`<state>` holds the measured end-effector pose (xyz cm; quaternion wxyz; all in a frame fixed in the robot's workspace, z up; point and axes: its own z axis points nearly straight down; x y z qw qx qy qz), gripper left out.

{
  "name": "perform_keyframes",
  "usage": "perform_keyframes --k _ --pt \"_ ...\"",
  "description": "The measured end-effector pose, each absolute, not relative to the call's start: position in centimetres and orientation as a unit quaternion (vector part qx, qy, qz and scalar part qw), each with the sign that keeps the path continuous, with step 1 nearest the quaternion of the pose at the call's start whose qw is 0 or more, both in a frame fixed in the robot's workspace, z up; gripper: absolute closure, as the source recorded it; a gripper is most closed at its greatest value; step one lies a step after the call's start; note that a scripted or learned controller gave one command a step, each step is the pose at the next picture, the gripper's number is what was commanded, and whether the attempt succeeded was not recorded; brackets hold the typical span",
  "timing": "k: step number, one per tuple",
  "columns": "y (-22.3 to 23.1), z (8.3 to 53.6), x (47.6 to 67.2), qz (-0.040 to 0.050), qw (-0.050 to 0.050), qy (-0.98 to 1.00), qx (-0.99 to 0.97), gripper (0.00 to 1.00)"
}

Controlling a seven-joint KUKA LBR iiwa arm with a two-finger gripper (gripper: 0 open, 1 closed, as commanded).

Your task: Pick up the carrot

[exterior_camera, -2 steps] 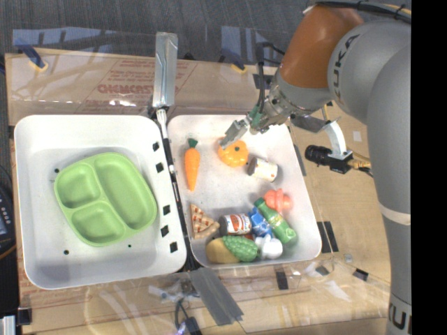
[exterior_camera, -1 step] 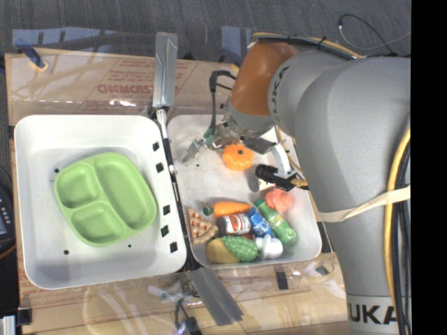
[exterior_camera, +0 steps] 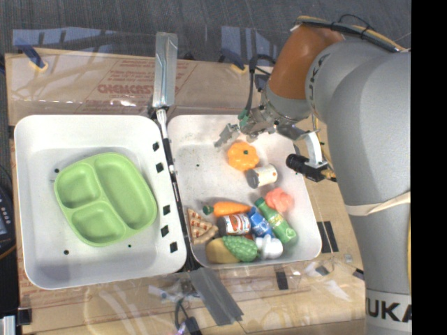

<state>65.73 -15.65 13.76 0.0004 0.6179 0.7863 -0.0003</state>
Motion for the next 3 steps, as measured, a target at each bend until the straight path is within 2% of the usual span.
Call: perform_keyframes --k 1,2,3 --pt "-17.3 11.1 62.7 0.0095 0.018 0.77 0.637 0.0" --pt "-18.4 9.7 60.5 0.0014 0.004 0.762 0.648 0.0" --pt "-17.8 9.2 65.7 -0.0003 0.0 0.759 0.651 0.0"
